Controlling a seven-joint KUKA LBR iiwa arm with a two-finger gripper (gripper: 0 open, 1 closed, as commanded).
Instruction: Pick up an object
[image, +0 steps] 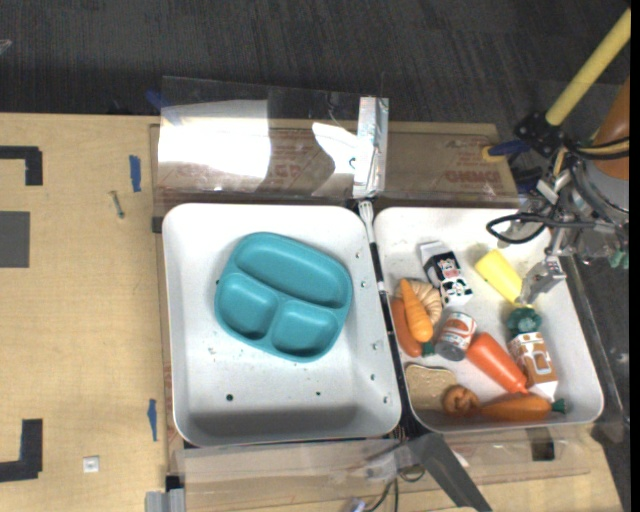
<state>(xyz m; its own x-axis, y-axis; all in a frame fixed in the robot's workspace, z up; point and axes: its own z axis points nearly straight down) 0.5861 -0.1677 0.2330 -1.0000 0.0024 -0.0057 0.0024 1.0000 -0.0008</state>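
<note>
Left bin (190, 400): shallow white plastic with rounded corners, bearing a smooth teal tray (284, 293) with three moulded compartments.
Right bin (585, 385): the same white plastic, crowded with toy food.
Yellow block (498, 273): matte, wedge-like, lying near the far right of the bin, just beside my gripper.
Carrots (497, 362): glossy orange, tapered; one by the divider, one mid-bin, one along the near wall.
Can (456, 333): small, round, with a red and white label.
Carton (447, 275): little black and white box, tilted.
My gripper (540, 283): grey metal, hanging over the bin's right side above the yellow block; nothing sits between my fingers, and I cannot tell how wide they stand.
My arm: reaches in from the right, cables looped at the wrist.
</note>
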